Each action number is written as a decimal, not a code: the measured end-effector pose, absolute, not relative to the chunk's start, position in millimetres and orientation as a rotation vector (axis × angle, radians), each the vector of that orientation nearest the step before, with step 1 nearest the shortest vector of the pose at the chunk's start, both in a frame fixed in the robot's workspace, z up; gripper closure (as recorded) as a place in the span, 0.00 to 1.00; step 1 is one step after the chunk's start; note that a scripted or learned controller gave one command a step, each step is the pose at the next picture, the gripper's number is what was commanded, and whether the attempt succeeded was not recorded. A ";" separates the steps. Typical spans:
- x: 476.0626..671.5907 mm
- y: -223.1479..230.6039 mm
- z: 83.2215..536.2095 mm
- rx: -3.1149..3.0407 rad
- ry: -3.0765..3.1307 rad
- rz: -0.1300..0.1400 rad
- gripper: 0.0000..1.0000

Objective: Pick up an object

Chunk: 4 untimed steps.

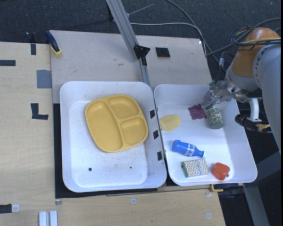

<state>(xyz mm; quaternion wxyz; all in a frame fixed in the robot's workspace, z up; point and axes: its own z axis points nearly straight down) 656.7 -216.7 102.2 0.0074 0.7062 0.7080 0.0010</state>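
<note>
Fingers low in right bin, over its far side; cannot tell my spread. Purple object just beside my tips, green-labelled can just below them. Blue bottle lies nearer the camera, well apart.

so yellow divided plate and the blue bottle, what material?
Yellow divided plate: looks like moulded plastic, matte, uniform colour with soft rounded compartment ridges. Blue bottle: probably plastic too, slightly glossy, a faint highlight along its side. Neither can be confirmed from this view.
</note>
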 end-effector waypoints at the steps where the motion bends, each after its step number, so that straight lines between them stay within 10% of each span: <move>1: 661.5 -221.7 163.0 2.217 2.221 0.002 1.00; 4: 643.9 -122.4 221.7 2.217 2.228 -0.001 1.00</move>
